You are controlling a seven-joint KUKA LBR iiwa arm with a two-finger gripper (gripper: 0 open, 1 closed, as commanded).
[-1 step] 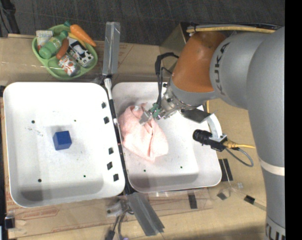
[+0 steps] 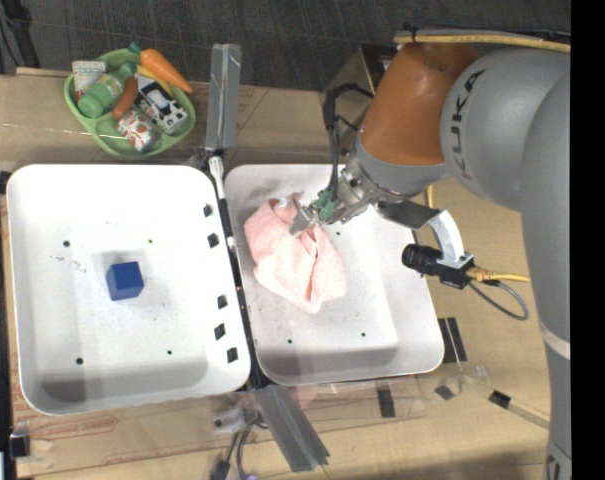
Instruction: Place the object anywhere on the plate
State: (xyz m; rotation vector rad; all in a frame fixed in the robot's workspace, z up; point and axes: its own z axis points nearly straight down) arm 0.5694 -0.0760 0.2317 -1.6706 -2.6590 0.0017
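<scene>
Jaws [image 2: 310, 214] (grip unclear) over pink cloth [image 2: 294, 253]; blue cube [image 2: 125, 279] in neighbouring bin [image 2: 42, 368].

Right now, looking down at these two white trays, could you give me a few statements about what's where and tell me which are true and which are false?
1. The small blue cube lies in the left white bin. True.
2. The crumpled pink cloth lies in the left bin too. False: it lies in the right white bin.
3. The robot's hand is at the cloth's upper edge. True.
4. The green bowl of toy food sits inside the right bin. False: it stands on the bench beyond the left bin.
5. The blue cube touches the cloth. False: they are in separate bins.
</scene>
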